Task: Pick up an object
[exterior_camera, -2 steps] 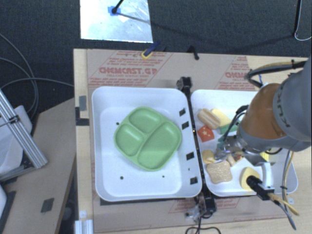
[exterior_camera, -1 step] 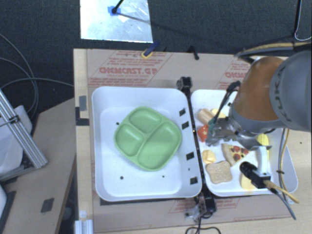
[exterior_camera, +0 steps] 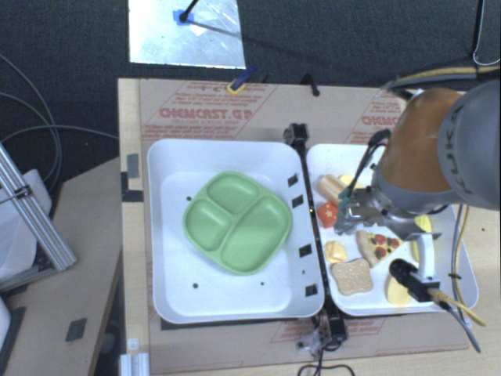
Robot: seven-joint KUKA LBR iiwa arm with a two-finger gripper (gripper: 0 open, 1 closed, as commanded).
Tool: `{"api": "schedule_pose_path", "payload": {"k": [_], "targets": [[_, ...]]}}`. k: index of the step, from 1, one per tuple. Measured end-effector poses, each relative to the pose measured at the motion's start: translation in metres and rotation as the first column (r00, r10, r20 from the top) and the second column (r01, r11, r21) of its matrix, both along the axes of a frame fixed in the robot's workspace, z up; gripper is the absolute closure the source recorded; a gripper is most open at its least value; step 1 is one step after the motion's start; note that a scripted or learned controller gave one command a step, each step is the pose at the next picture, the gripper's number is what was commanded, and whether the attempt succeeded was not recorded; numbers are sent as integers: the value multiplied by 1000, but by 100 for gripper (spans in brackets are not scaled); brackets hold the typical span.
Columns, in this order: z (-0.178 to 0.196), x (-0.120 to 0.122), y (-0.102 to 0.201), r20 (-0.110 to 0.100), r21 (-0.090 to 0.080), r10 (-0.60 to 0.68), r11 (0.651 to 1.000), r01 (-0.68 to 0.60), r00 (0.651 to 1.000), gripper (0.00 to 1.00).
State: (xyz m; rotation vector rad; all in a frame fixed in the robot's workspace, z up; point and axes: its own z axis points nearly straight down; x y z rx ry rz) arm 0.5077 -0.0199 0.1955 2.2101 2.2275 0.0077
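Jaws: cannot tell spread | over right bin (exterior_camera: 338,160) | beside red piece (exterior_camera: 327,215), pizza slice (exterior_camera: 379,246), toast (exterior_camera: 351,276)

Soft, even overhead light. The left white bin (exterior_camera: 156,233) looks bright, slightly washed; glare streaks the silver sheet (exterior_camera: 184,22). The green plate (exterior_camera: 237,222) casts a faint shadow. The grey arm (exterior_camera: 470,147) looks slightly blurred and shades the gripper (exterior_camera: 350,214).

The bench (exterior_camera: 127,124), under a brown printed sheet (exterior_camera: 203,112), bears left bin (exterior_camera: 172,210) beside right bin (exterior_camera: 333,163).
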Motion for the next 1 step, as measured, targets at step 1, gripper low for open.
{"api": "schedule_pose_path", "payload": {"k": [1], "targets": [[11,1,0,3,0,5,1000,-5,1000,100]]}}
